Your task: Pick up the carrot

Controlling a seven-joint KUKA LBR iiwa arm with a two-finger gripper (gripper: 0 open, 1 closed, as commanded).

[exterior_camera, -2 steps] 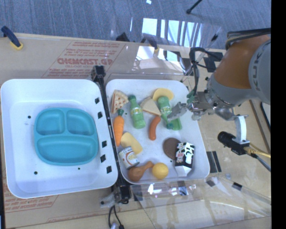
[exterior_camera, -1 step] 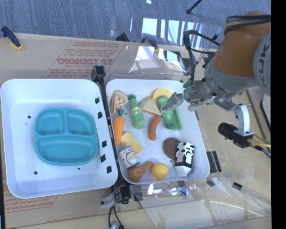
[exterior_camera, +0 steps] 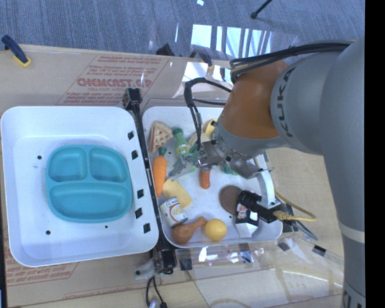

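Observation:
The carrot (exterior_camera: 159, 172) is orange and tapered. It lies lengthwise along the left wall of the right bin (exterior_camera: 269, 236), just below a sandwich wedge (exterior_camera: 159, 135). My gripper (exterior_camera: 197, 161) hangs low over the middle of that bin, a short way right of the carrot. The grey arm and its orange band hide the bin's upper right part. A small red-orange sausage-like piece (exterior_camera: 205, 179) sits directly under the gripper's tip. I cannot make out whether it is being touched.
The right bin also holds a green piece (exterior_camera: 179, 140), a yellow cheese wedge (exterior_camera: 176, 192), a small can (exterior_camera: 172, 210), a drumstick (exterior_camera: 187, 229), a lemon (exterior_camera: 215, 228) and a brown disc (exterior_camera: 229, 199). The left bin (exterior_camera: 13, 172) holds a teal divided plate (exterior_camera: 88, 183).

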